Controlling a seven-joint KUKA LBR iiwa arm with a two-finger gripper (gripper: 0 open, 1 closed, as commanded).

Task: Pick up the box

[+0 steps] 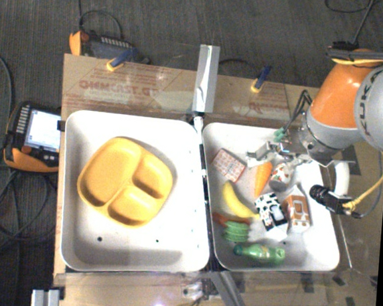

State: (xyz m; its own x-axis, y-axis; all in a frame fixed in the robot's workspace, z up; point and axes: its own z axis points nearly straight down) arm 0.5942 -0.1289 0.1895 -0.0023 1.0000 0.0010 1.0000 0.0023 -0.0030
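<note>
Box (pixel 228 164), a small patterned carton, lies flat near the right bin's (pixel 329 258) far left corner, beside the banana (pixel 235 201). It looks light, stiff and crushable; best pinched across its short edges. Whether the hand (pixel 279 155) is clenched, I cannot tell.

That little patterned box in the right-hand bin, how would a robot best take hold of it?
Probably from straight above, with the fingers closing across the two longer edges of the box. It lies flat near the bin's upper left corner, tilted, with bare floor around most of it. The banana lies just below it, so a sideways approach looks harder.
</note>
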